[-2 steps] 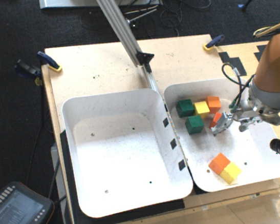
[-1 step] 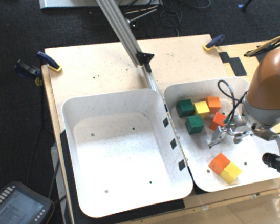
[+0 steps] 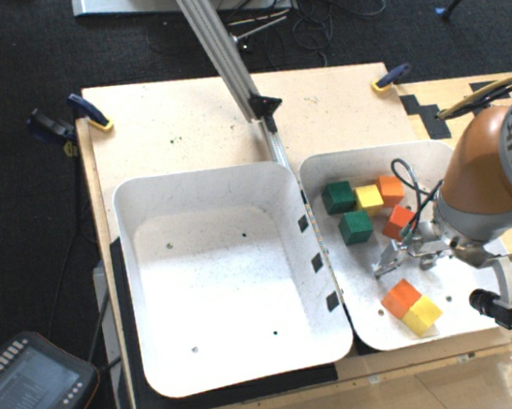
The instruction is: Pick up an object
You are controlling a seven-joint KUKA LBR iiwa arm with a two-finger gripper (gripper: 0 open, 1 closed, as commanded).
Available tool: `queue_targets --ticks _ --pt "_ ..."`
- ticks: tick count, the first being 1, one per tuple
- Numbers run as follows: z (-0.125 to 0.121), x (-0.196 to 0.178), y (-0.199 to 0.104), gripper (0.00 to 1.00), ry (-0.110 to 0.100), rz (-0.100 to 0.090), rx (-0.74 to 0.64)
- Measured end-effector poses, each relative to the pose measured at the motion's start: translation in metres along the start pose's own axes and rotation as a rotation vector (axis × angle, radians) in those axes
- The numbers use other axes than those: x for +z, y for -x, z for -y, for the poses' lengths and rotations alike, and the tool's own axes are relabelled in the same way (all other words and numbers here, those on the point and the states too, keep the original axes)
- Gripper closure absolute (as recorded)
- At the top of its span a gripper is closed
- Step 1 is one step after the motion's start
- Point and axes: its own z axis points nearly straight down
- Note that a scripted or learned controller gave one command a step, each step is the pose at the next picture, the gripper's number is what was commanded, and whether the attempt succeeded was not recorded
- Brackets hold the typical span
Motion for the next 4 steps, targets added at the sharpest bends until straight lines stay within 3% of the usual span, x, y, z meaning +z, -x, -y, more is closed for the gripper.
queue_targets --ticks 1,4 --pt "-0.001 -0.012 0.000 1.00 0.004 0.001 0.000" --pt "0.003 -0.161 -0.012 1.00 0.009 0.003 -0.004"
